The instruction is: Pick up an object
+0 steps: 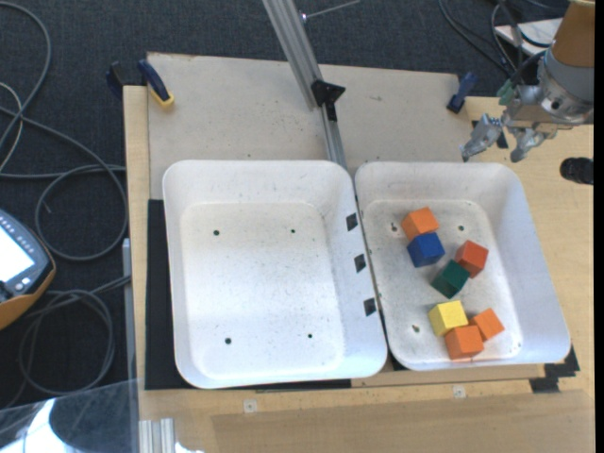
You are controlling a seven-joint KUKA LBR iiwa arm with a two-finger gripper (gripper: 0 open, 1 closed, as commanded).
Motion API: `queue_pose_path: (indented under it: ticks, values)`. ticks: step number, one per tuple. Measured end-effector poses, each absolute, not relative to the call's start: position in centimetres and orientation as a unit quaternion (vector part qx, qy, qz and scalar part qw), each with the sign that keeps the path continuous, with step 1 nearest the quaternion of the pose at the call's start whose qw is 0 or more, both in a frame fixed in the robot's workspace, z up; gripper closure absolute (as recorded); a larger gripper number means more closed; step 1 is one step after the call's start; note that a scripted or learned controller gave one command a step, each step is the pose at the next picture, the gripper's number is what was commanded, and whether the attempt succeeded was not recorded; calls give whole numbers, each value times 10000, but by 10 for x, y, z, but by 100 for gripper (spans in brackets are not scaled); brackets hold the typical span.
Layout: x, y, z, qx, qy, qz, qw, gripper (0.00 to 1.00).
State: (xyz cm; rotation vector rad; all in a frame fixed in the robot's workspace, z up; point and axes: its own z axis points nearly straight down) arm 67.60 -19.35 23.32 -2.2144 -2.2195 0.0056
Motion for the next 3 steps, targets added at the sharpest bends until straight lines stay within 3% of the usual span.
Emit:
queue_pose_path:
  ticks: [2, 3]
  values:
    - [673, -206, 139, -7071, -7071, 17, 23, 0]
    - [675, -206, 155, -7066, -7076, -5, -19, 100]
